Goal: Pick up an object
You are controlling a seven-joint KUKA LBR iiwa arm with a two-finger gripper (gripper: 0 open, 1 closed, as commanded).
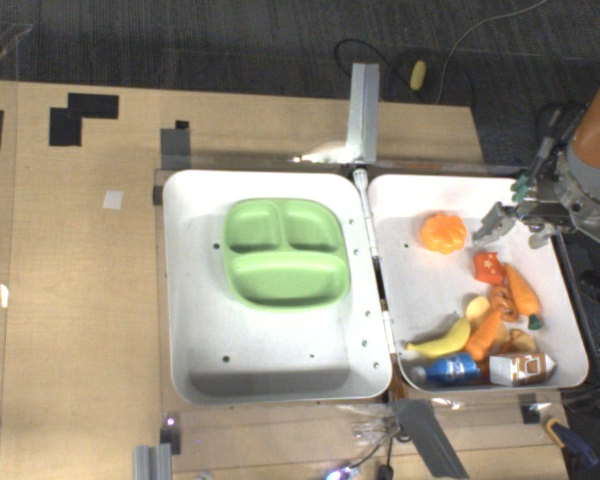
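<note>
Gripper (512,224) is seen spread open, empty, just right of the orange pumpkin (443,233); should be centred first.

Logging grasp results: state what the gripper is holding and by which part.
Nothing is held. The gripper hovers open at the right bin's far right side, just right of the orange pumpkin-shaped toy, with nothing between its fingers.

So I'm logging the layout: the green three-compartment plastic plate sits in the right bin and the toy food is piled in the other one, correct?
Not quite. The camera view shows the green three-compartment plastic plate in the left white bin; the toy food, such as the round orange fruit, is in the right white bin.
</note>
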